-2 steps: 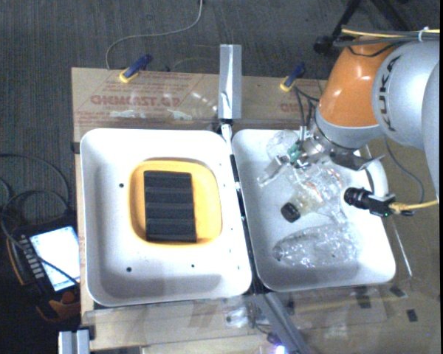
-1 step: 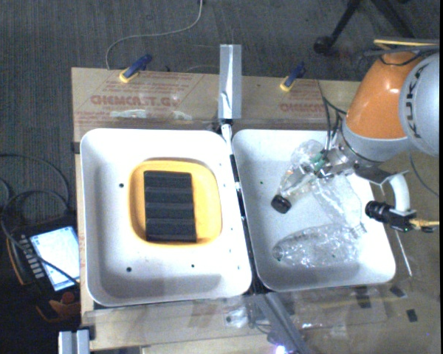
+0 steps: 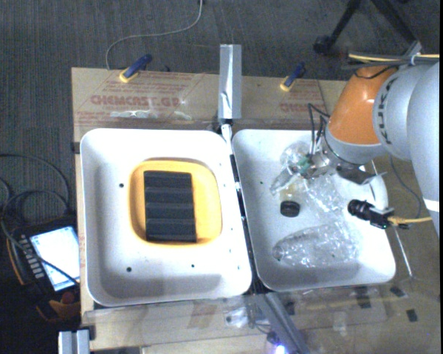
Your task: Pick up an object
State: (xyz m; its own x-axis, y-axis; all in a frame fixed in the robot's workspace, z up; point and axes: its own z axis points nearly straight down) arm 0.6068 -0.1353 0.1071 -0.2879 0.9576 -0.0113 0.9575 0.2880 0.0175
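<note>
— Grey and orange, the arm [image 3: 399,116] leans in from the frame's right edge, wrist low over the right bin's [image 3: 376,271] upper half.

— And the gripper [image 3: 310,164]?

— Buried in crinkled clear plastic [image 3: 317,242]; open or closed, I cannot tell. A small black cap [image 3: 289,208] lies just below.

— The left bin [image 3: 103,271]?

— A yellow tray [image 3: 210,198] with a black ridged block [image 3: 169,206] inside.

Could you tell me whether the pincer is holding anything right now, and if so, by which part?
It cannot be told: the pincer is down among crumpled clear plastic in the right bin, with its grip hidden.
</note>
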